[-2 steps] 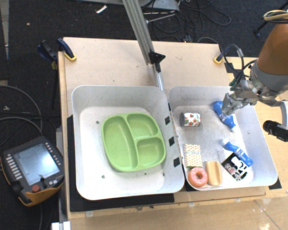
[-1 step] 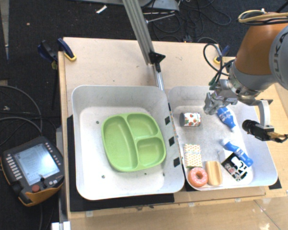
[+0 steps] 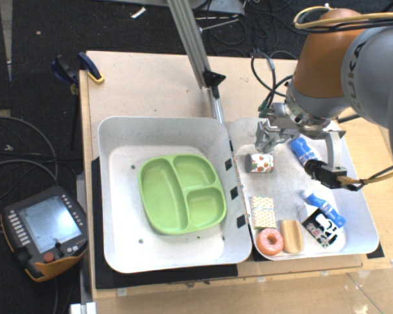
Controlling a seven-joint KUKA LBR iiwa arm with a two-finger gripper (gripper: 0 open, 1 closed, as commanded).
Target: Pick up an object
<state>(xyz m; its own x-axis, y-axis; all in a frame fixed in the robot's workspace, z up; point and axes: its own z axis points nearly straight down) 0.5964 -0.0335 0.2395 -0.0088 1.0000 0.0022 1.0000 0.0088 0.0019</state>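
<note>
The gripper [image 3: 267, 138] hangs over the far left part of the right bin [image 3: 360, 205]; whether it is apart or together cannot be told from this slant. It holds nothing that can be seen. Just below it, toward the camera, a small white box with red dots [image 3: 262, 163] lies on the bin floor, very near the gripper's tip; contact cannot be made out. To the gripper's right lies a blue bottle [image 3: 304, 150]. Further toward the camera are a checkered wafer [image 3: 262, 209], a pink donut [image 3: 270, 241], a tan bread roll [image 3: 291, 235], a blue tube [image 3: 325, 208] and a black-and-white packet [image 3: 319, 227]. To the gripper's left, the left bin [image 3: 118, 149] holds a green divided plate [image 3: 182, 192].
</note>
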